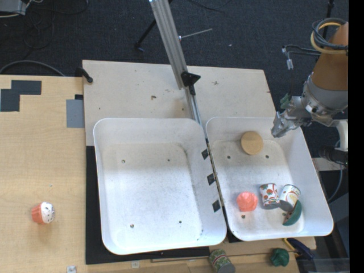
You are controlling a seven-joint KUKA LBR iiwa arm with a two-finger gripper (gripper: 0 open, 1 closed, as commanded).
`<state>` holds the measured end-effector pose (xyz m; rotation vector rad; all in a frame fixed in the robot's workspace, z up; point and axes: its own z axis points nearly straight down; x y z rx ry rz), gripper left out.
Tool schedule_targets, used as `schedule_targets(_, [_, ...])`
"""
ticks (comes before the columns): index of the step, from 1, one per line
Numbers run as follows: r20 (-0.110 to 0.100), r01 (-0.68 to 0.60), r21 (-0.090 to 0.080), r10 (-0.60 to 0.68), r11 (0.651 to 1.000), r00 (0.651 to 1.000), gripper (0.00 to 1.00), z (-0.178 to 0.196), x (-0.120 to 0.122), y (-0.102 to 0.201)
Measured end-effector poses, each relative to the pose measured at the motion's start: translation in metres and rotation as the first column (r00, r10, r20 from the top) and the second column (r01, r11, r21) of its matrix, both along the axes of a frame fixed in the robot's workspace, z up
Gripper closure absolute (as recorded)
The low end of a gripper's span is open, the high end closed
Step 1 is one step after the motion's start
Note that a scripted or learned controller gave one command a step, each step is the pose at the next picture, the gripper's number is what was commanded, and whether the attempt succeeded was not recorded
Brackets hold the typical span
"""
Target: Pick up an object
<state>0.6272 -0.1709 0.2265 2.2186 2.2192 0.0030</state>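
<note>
The gripper (280, 128), its grip impossible to make out from here, hangs over the upper right rim of the right bin (318, 169), near a tan round disc (251, 142), while a pink ball (246, 201), two small cans (278, 195) and a green piece (294, 214) lie toward the bin's lower end.

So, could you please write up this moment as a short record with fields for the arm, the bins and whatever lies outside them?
arm: gripper above the far right rim of the right bin, nothing seen held
right bin contents: tan round disc, orange-red ball, two small cans, dark green curved piece
left bin: white, speckled floor
outside bins: orange-and-white toy on wooden table at left; green object and a can at near edge
</note>
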Motion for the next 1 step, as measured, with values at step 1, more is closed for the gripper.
schedule_targets(1, [-0.004, -0.002, 0.001, 0.002, 1.000, 1.000, 1.00, 0.0078, 0.0002, -0.0003])
